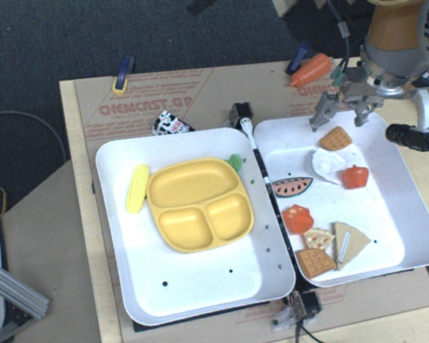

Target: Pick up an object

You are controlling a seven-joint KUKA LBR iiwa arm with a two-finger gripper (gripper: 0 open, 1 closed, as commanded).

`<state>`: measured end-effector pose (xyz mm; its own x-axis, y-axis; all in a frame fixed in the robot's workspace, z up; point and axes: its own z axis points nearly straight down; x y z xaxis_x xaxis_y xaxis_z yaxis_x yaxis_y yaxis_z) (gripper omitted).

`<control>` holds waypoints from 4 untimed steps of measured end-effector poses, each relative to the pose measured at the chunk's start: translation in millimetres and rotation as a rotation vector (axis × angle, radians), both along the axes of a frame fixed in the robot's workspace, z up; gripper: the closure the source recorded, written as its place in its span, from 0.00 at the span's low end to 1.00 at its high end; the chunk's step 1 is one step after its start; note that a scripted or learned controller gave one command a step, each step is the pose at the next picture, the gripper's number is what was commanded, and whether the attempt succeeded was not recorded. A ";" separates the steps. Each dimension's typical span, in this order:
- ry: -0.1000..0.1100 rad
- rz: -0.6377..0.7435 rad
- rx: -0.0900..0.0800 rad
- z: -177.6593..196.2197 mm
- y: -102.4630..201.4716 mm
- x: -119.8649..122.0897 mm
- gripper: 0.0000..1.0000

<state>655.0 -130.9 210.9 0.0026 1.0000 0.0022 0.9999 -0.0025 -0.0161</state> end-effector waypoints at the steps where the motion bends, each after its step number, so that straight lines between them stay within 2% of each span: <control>1: -0.015 0.002 -0.002 9.5 0.2 2.9 0.00; 4: -0.007 0.004 -0.001 -128.4 9.9 9.5 0.00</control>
